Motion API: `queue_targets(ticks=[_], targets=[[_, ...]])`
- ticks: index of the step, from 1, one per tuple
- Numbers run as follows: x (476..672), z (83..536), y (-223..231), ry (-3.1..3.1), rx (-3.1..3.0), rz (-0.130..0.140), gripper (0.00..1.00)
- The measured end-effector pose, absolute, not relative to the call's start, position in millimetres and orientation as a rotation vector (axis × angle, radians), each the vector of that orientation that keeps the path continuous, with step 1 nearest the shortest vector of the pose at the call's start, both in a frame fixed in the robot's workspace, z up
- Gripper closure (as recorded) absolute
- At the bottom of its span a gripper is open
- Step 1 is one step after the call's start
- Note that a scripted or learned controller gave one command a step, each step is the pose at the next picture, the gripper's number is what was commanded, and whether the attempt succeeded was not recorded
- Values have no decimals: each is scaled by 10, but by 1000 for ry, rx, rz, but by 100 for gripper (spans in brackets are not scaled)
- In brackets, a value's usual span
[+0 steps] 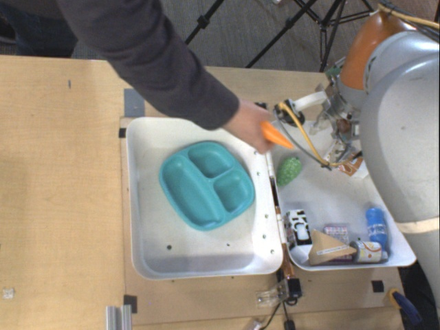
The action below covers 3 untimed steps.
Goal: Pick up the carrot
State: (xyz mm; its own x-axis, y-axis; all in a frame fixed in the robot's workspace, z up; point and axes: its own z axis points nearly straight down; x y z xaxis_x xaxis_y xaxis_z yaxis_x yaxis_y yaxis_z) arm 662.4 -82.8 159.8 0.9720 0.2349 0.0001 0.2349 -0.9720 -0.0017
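A: Biggest first. What's around you?

B: My arm (405, 115) fills the right side. Two white bins below: left bin (199, 253) holds a teal divided plate (206, 184), well off to the left of my pincer (335, 130). Right bin (402, 256) sits under me, with a blue bottle (376, 227), a small packet and a black-and-white piece at the end nearest the camera.

A: Someone's reaching in?

B: Yes, a person's sleeve (137, 40) comes from the upper left, and their hand (247, 126) is on the carrot (277, 137).

A: Carrot location?

B: Just left of my pincer, above the seam between the bins, in that hand. Green bumpy thing (289, 170) lies below it.

A: Handling?

B: Looks light, stiff, smooth plastic, tapered, so likely slippery at the tip. I'd grip across the thick middle.

A: Pincer state?

B: Can't tell, cables clutter it.

A: Room?

B: Tight while the hand's there; bin floor is smooth.
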Motion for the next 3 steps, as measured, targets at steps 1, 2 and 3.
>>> queue_targets(ticks=[1,2,3], targets=[[6617,1854,24,-694,-3063,-4,0],[6588,2307,-528,-321,-3124,-8,0],[6586,2490,-764,-333,-3123,-7,0]])
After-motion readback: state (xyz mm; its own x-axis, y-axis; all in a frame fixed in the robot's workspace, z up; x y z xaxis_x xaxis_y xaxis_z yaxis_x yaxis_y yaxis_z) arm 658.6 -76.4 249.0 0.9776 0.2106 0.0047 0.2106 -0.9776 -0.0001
